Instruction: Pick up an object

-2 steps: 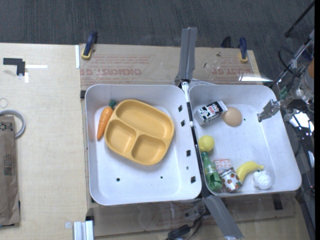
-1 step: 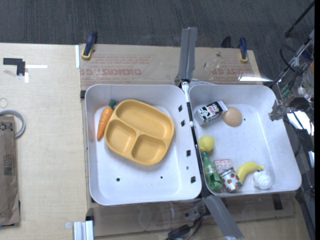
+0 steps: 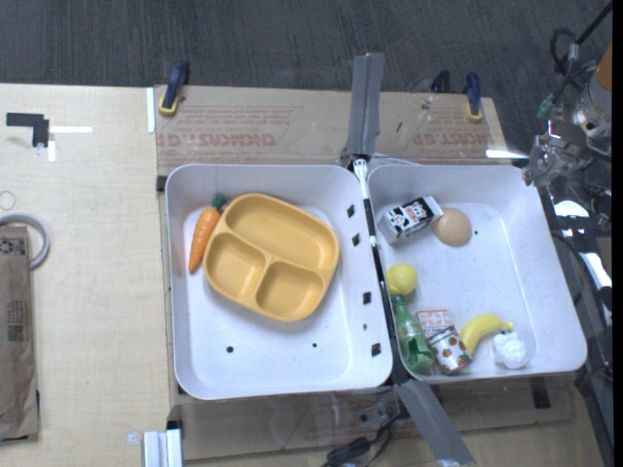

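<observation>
Gripper [image 3: 553,156] at right bin's [image 3: 545,261] far right rim; finger state cannot be told. Nearest object, round bun [image 3: 453,228], lies left and slightly nearer the camera.

Bright even overhead light, soft faint shadows, mild glare on white bins [image 3: 185,290], slightly soft, grainy focus

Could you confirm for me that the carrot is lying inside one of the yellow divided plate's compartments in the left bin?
Not quite. In the camera view the carrot lies on the floor of the left bin, beside the left edge of the yellow divided plate, not in a compartment. The rest holds: the plate sits in the left bin.
</observation>
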Controlling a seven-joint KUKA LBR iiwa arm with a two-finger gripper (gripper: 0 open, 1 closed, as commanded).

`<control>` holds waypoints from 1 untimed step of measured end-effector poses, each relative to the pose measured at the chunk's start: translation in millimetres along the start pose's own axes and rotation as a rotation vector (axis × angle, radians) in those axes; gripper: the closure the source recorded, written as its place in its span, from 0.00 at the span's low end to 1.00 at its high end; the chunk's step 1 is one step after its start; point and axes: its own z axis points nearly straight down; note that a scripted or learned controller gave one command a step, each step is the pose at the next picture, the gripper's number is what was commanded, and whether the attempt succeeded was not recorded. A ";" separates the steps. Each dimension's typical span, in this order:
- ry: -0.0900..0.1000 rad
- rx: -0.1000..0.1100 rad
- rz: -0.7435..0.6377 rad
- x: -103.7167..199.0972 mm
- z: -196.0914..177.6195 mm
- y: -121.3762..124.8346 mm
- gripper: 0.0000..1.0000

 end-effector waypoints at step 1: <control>0.001 0.001 0.181 80.3 -8.8 -13.2 1.00</control>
